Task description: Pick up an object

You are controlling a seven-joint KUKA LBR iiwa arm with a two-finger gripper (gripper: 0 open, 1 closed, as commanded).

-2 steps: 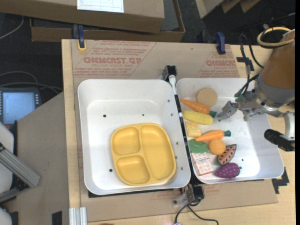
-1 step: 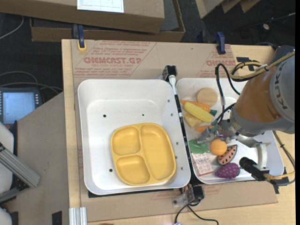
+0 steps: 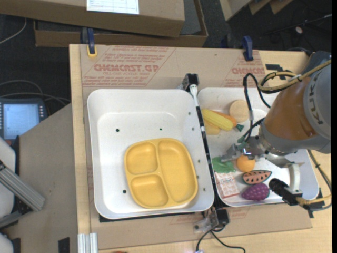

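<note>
In the right bin (image 3: 310, 181), the claw (image 3: 238, 153) hangs just above and left of the orange ball (image 3: 245, 163); whether it is released or clenched, I cannot tell. A watermelon slice (image 3: 256, 176) lies just below the ball.

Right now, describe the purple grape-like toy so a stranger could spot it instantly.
Start at the right-hand shallow white bin, where the grey and orange arm reaches in. Go to its near edge: the small purple bumpy grape bunch lies there, just below the red watermelon slice and right of the flat red-and-white packet. It is the bin's one purple, knobbly item.
</note>
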